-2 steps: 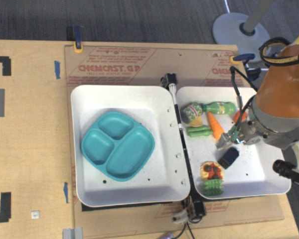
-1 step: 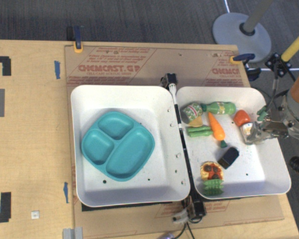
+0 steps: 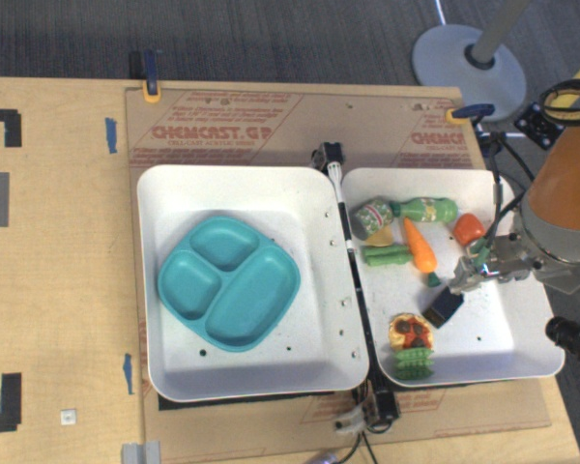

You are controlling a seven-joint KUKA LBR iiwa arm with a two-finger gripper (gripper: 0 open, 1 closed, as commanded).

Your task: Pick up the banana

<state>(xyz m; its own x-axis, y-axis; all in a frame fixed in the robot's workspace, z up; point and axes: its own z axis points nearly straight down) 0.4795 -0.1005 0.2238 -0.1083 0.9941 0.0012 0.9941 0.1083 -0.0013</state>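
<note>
Over the right bin (image 3: 532,341), at its right side, you have the gripper (image 3: 467,276) hanging low from the grey arm (image 3: 561,249). From this high camera you cannot tell whether it is apart or together. A small black block (image 3: 443,307) sits just beside its tip; whether the two touch is unclear.

Across that same bin you see a green bottle (image 3: 420,209) lying on its side along the far edge, with a carrot (image 3: 420,246) and a green pickle (image 3: 387,254) near it. A red piece (image 3: 469,228) lies just beyond the gripper. Near the front sit a yellow-and-red piece (image 3: 411,332) and a ribbed green piece (image 3: 414,362). Where the banana lies among these you cannot tell.

To your left, the other bin (image 3: 174,356) holds a teal divided plate (image 3: 229,282).
</note>
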